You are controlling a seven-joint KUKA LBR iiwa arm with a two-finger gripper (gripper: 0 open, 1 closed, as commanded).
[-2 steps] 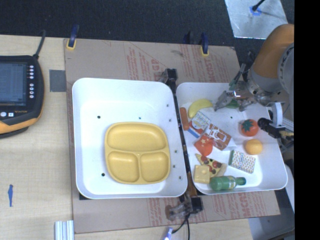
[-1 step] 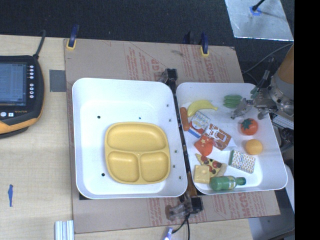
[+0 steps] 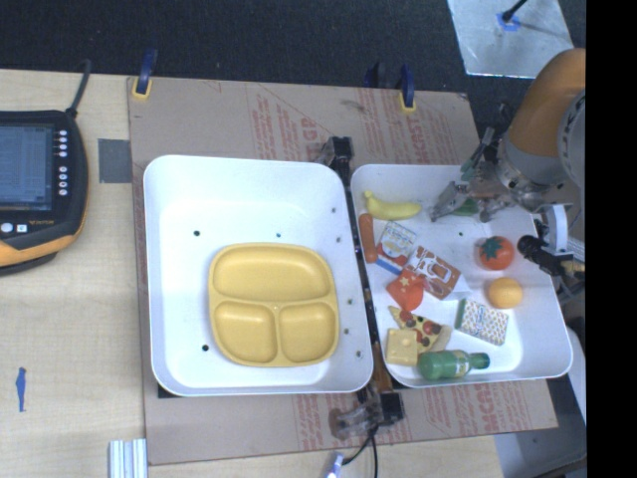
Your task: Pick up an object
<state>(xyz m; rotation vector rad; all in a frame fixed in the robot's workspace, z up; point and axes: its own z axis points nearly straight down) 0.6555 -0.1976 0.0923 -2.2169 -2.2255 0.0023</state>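
Hovering over right white bin (image 3: 542,361) far edge: two-finger gripper (image 3: 460,199), fingers seemingly spread, nothing between. Nearest target, yellow plastic banana (image 3: 391,207), lies just left, long axis crosswise.

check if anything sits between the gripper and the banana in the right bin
Nothing visible does. The gripper hovers at the back of the right bin, and the banana lies just to its left with bare white floor between them. The sausage and snack packets lie nearer the camera, off that line.

Red print on cardboard sheet (image 3: 299,118), too blurred to read
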